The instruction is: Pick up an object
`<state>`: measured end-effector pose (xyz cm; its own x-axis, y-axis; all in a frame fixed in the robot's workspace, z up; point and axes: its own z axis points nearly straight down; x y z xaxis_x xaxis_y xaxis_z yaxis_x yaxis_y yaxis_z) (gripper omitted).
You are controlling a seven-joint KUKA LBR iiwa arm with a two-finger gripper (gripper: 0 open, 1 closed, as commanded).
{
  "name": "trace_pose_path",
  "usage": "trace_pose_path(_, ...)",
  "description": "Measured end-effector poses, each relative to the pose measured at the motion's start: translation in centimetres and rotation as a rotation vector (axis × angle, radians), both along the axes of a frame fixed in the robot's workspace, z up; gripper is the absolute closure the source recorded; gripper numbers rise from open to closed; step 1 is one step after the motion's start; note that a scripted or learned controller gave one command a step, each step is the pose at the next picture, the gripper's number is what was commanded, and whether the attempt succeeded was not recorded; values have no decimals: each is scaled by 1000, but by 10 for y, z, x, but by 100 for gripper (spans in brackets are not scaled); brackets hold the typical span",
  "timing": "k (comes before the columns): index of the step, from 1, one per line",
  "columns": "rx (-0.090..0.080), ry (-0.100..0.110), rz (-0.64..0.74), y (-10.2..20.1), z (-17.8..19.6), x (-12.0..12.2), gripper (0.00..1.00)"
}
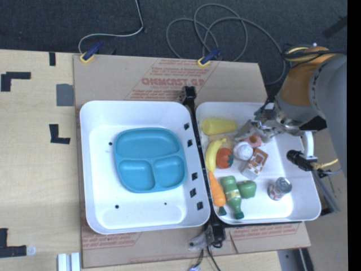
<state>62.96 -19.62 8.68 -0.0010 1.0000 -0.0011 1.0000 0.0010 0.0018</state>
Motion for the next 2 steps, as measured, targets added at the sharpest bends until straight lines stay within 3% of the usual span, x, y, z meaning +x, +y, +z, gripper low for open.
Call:
trace_pose_path(1,-3,-3,1,0,10,1,100)
trace_pose_path(2,1,-2,2,54,93,40,100)
